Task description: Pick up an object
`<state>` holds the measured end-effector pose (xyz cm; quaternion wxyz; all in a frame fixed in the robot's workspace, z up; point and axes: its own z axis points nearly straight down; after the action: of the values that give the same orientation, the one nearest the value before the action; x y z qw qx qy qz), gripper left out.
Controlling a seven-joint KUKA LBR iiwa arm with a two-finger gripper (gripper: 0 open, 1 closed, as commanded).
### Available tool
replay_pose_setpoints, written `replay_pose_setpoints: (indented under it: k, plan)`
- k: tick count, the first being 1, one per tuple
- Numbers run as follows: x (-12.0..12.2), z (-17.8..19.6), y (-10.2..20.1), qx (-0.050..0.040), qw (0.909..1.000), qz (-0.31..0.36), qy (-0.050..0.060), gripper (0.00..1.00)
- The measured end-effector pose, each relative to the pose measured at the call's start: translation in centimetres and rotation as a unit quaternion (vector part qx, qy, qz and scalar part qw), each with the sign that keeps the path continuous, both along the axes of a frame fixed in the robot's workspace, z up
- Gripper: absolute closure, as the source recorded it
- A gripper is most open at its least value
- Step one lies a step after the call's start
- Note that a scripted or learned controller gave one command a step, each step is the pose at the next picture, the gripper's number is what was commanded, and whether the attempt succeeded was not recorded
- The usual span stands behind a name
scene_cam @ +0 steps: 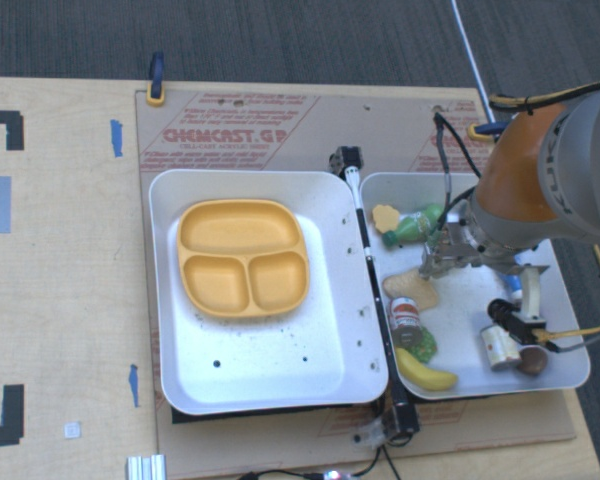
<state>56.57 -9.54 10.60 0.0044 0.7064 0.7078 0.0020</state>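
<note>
The grey arm with its orange band reaches over the right shallow white bin (570, 368), its two-finger gripper (442, 258) low above the bin floor beside a green plastic bottle (416, 225) and a tan flat piece (412, 290) (whether the jaws are open or closed I cannot tell). Nearby lie a yellow banana (426, 370), a small red-labelled jar (406, 315) and a pale yellow chunk (385, 216). The left white bin (270, 368) holds a yellow three-compartment plastic plate (244, 258)
</note>
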Motion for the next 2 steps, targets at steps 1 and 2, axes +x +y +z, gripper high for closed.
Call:
replay_pose_setpoints:
  k: [1, 2]
  plan:
    - [-0.01, -0.01, 0.0, -0.0001, 1.0, 0.0, 0.0, 0.0]
    - [0.04, 0.81, 0.01, -0.0002, 1.0, 0.001, 0.001, 1.0]
